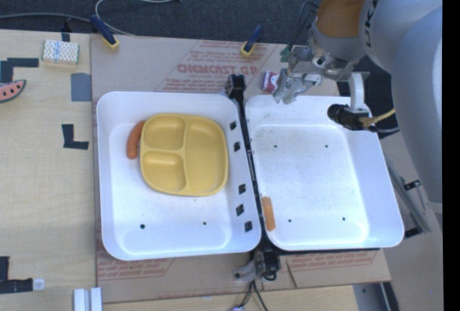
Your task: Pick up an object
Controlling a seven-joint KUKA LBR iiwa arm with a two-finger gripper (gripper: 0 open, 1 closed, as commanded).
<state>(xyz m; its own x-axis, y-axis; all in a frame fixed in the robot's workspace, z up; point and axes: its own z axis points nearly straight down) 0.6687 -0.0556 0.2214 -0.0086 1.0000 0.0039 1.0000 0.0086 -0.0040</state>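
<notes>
Camera view: the end effector (287, 95) hovers over the far rim of the right shallow white plastic bin (374, 180) (its grip cannot be told). A small orange carrot-like stick (267, 213) lies against that bin's near-left wall.

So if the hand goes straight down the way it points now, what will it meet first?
Probably the far rim of the right bin, near its far-left corner: the hand hangs about over that edge. Depth is unclear, so it might instead reach the bin's floor just inside.
</notes>
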